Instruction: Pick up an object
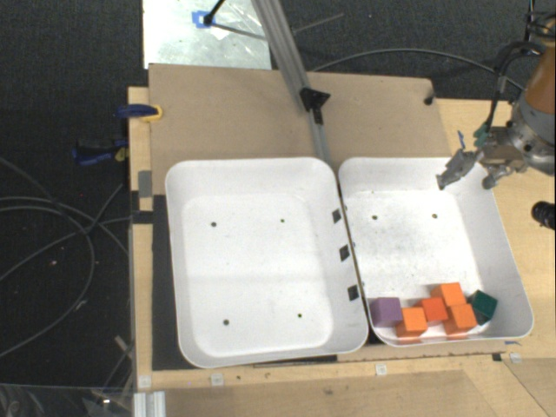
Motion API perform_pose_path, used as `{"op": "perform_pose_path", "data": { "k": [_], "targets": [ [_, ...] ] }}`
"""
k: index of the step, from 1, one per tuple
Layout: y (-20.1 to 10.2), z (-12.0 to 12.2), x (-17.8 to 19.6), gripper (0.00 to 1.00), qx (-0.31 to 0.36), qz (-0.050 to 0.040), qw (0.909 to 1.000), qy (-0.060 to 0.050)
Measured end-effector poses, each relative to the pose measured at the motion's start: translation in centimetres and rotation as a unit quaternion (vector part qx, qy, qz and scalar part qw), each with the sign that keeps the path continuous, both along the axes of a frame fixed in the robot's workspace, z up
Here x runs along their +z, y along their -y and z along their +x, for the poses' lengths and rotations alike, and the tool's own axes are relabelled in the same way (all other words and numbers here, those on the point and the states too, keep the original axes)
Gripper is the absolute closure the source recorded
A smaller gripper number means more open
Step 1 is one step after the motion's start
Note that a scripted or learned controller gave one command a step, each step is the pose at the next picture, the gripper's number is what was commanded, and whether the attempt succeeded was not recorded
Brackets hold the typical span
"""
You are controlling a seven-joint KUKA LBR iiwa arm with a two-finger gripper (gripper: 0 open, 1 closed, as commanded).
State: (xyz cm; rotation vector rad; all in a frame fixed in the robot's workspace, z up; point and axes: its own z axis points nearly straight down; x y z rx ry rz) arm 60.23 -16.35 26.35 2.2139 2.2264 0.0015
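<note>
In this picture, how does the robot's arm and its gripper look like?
The arm at the right edge shows an orange band over a grey metal wrist. Dark cables loop above it. The gripper has two slim grey fingers on a pale metal body.

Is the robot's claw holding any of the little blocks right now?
No. The gripper is open with nothing between its fingers, up at the far edge of the right bin. The purple block, orange blocks and green block sit in the bin's near corner.

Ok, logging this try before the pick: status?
Gripper open, over right bin's far rim, holding nothing. Blocks clustered in that bin's near corner, untouched. Nothing between them.
</note>
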Motion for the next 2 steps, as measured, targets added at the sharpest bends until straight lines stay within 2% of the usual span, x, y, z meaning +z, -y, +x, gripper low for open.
{"op": "perform_pose_path", "data": {
  "k": [1, 2],
  "targets": [
    [-4.2, -0.2, -1.9, 0.0, 0.002, 0.0011, 1.0, -0.001],
    [-1.2, 1.3, 3.2, 0.0, -0.002, -0.0013, 1.0, 0.003]
  ]
}}
